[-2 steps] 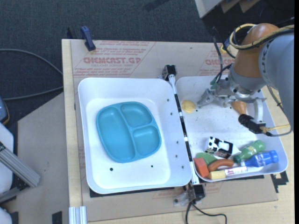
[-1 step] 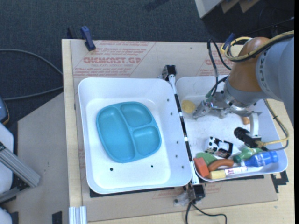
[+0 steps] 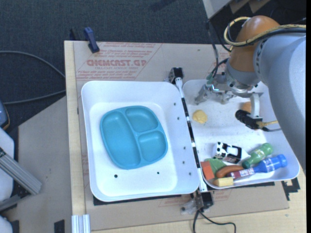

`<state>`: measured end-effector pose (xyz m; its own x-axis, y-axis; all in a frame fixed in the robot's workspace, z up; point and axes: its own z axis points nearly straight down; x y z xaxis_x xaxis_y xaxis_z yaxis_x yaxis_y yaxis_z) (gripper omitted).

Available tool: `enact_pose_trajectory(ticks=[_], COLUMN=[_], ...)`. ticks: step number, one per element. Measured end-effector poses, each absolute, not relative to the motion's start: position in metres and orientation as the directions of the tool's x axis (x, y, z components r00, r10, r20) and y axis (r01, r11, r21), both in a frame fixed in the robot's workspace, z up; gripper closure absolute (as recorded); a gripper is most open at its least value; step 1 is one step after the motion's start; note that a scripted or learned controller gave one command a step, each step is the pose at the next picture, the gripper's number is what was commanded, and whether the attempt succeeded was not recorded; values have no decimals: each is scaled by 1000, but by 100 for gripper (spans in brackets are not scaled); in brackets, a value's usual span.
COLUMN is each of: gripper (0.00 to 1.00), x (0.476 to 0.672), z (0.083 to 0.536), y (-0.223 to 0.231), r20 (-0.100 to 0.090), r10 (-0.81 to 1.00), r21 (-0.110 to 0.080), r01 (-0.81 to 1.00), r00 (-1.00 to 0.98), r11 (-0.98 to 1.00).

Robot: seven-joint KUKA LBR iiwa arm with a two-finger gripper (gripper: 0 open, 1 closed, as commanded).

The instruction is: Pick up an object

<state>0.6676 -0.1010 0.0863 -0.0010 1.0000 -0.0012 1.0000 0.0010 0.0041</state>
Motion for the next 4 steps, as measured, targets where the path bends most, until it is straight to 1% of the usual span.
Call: enact_pose_trajectory(ticks=[1,2,3,4], gripper=[0,0,0,0], x=[606,511,482,559], z=[87,88,87,87], y=[-95,-129,-114,-94], r20=[0,-2,-4,-1], r10=[1000,1000,1000,1000], r21=[4,7,11,9], r01=[1000,1000,1000,1000], r00=[0,2,1,-2], r11=[0,-2,-1,2])
